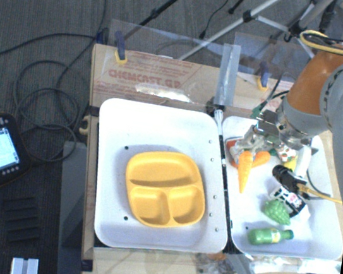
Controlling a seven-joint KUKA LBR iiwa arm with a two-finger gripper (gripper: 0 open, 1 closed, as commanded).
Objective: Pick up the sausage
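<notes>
My gripper (252,142) hangs low over the far left corner of the right bin (328,243). Just to its left, against the bin's wall, a small reddish piece (231,146) shows; it may be the sausage, and most of it is hidden under the gripper. An orange carrot (244,169) lies right below the gripper, pointing toward the near side. A second orange piece (262,157) sits beside the carrot's thick end. I cannot see anything held in the gripper.
The left bin (116,125) holds a yellow divided plate (165,186). In the right bin lie a bumpy green piece (277,211), a green bottle (268,235) near the front, and a yellowish item (286,157) by the wrist.
</notes>
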